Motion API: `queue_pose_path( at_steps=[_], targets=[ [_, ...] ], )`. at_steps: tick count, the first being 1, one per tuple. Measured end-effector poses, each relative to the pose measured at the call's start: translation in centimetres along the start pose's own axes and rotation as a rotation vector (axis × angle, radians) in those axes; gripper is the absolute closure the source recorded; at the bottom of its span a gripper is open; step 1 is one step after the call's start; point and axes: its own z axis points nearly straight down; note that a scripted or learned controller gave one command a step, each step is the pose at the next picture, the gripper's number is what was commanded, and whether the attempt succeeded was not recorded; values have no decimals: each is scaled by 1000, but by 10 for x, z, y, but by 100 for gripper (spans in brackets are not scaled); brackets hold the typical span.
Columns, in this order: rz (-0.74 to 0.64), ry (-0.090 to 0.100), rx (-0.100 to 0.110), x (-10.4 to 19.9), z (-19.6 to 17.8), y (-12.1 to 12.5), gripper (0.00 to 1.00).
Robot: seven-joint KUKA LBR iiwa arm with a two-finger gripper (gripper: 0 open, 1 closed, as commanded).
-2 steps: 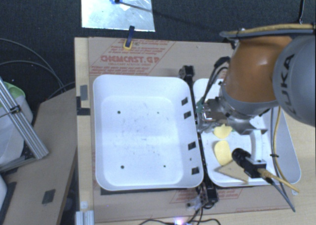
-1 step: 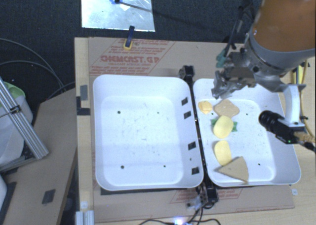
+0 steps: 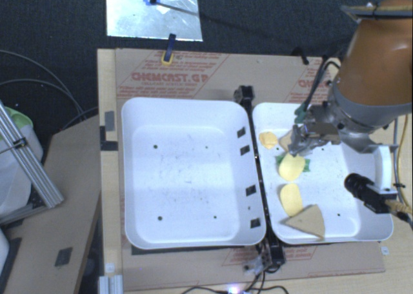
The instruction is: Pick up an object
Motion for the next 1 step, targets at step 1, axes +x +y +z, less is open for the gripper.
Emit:
queue_pose_path(
  at_steps=[1],
  targets=[
    [-16, 6, -10, 73, -40, 0, 100]
  ],
)
